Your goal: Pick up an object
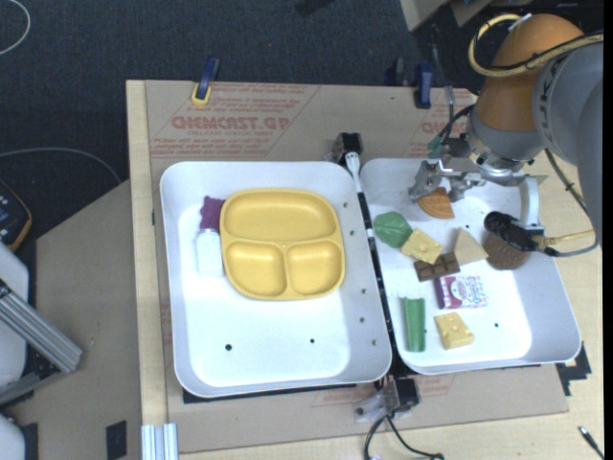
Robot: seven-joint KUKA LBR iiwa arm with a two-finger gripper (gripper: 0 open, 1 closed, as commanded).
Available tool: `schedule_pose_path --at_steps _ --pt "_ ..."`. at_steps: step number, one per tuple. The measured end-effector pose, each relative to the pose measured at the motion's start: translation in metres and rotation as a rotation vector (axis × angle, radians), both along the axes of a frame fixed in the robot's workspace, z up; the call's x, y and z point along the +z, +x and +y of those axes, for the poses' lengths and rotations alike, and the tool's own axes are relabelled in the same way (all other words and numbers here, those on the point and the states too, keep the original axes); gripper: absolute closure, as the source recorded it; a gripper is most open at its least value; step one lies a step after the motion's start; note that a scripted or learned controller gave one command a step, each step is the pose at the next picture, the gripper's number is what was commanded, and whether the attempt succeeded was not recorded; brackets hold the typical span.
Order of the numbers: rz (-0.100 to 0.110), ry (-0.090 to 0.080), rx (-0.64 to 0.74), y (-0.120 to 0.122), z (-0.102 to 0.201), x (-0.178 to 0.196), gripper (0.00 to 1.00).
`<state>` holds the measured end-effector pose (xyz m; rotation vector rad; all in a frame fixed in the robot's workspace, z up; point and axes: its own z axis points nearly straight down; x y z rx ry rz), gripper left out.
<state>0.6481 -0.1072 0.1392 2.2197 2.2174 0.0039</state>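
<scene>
My gripper (434, 182) hangs over the far left part of the right bin (536, 338). An orange wedge-shaped piece (440, 205) lies right under its tip, touching or nearly touching it; I cannot tell whether it is gripped. Near it in the same bin lie a green rounded piece (391, 226), a pale yellow wedge (420, 247), a beige wedge (468, 247), a small brown piece (436, 268), a pink and white packet (463, 291), a green stick (413, 323) and a yellow holed block (453, 331).
A dark brown object (504, 242) sits at the right bin's right side beside the arm's cable. The left bin (249, 353) holds a yellow divided plate (283, 242), a purple item (210, 211) and a white bottle (208, 253). Clamps stand at the bench's far edge.
</scene>
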Motion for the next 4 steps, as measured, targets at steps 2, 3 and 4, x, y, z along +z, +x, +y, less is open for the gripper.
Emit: schedule_pose_path --at_steps 2,3,4 --pt "-0.002 0.0 0.001 -0.003 -0.003 0.088 1.0" --pt "-0.001 0.001 0.006 0.013 0.046 0.097 1.0" --pt "0.007 0.002 0.003 0.009 0.063 0.09 1.0"
